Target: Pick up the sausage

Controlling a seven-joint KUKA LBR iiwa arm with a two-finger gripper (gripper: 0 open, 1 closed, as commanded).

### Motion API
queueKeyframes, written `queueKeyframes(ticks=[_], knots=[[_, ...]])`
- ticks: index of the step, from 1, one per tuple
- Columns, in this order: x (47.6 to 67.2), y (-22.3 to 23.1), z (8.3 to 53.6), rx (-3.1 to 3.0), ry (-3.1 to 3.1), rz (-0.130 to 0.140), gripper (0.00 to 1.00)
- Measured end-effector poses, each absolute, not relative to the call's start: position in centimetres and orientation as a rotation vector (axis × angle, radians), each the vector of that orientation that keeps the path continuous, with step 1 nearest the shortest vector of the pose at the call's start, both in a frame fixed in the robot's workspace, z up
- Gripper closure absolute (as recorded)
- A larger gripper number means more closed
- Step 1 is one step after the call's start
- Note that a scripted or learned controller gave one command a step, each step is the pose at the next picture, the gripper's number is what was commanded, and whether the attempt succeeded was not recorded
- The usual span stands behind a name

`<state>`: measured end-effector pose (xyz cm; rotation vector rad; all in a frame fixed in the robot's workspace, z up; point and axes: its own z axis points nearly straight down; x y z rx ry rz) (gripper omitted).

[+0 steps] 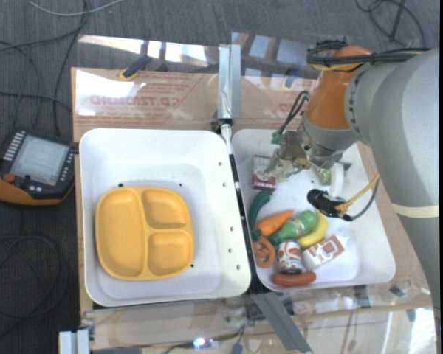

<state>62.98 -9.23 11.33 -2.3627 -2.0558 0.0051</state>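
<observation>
The sausage (294, 278) is a short reddish-brown link lying flat at the front edge of the right bin (369, 260), just in front of a small can (289, 255). My gripper (286, 161) hangs over the back of that bin, well behind the sausage, right beside a small dark red packet (263, 171). The orange band and grey arm (332, 109) reach in from the right above it. Nothing shows between the fingers.
Crowded round the sausage in the right bin are a carrot (273, 221), a green vegetable (261, 200), a banana (317, 231), a pretzel (263, 252) and a red-and-white carton (325, 251). The left bin (155, 150) holds a yellow divided plate (144, 231). A teach pendant (29, 167) lies at the far left.
</observation>
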Motion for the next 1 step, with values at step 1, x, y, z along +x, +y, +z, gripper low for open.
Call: queueKeyframes(ticks=[1], knots=[[59.78,-7.84,22.75,-2.405,-2.016,0.009,1.0]])
